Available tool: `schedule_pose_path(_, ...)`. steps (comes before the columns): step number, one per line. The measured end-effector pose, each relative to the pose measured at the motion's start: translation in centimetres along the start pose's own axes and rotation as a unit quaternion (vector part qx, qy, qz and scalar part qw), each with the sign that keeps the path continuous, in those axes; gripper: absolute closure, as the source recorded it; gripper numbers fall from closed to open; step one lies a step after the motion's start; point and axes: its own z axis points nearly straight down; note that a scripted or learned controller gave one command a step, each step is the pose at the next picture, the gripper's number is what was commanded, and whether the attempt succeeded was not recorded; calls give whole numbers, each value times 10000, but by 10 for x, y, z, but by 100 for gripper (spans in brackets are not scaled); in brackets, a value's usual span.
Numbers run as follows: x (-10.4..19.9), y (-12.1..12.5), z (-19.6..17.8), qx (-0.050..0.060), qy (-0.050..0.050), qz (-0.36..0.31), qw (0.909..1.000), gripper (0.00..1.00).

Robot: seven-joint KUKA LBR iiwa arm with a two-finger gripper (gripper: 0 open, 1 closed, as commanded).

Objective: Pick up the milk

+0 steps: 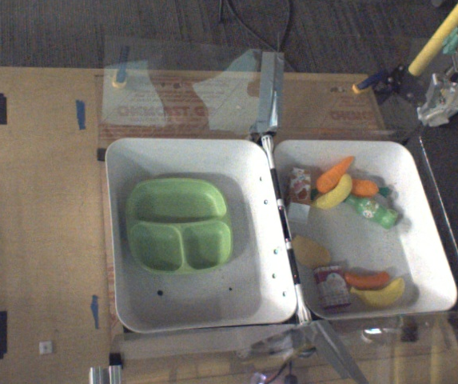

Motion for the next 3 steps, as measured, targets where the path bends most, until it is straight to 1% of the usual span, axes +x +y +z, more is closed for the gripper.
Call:
schedule_pose_path(1, 1, 0, 0, 4, 2, -5, 10000, 0)
schedule_pose_path(2, -51, 77, -11, 15, 5, 1456, 9893, 0)
schedule_pose_path(3, -45, 78, -23, -1, -3, 1408, 9900, 100)
